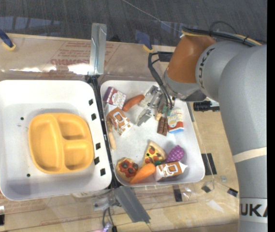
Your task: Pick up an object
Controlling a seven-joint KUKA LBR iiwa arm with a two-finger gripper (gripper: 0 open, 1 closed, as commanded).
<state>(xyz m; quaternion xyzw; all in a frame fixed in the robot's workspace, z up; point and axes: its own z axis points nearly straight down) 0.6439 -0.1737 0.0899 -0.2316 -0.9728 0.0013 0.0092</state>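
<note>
Objects for picking are all piled in the right bin [193,149], toy food mostly, and the gripper [146,111] is down in the far half of it. Fingers [143,118] look spread a bit with nothing between them, tips just over the white floor of the bin. Right beside it on the far left is a little sausage [134,101], and next to that a small purple carton [114,97] in the far left corner. On the gripper's left sits a brown and white carton [119,121], with a thin stick [111,140] lying along the left wall just near of it. On the gripper's right there's a chocolate bar [162,125] and a red and white carton [176,119], partly under the arm [234,81]. Near end of the bin has a pizza slice [153,154], purple grapes [175,154], a round pizza [126,167], a carrot [142,174] and another little carton [170,170], all packed close together. Left bin [11,178] just has a yellow divided tray [60,142] sitting in the middle, well apart from the gripper
</note>
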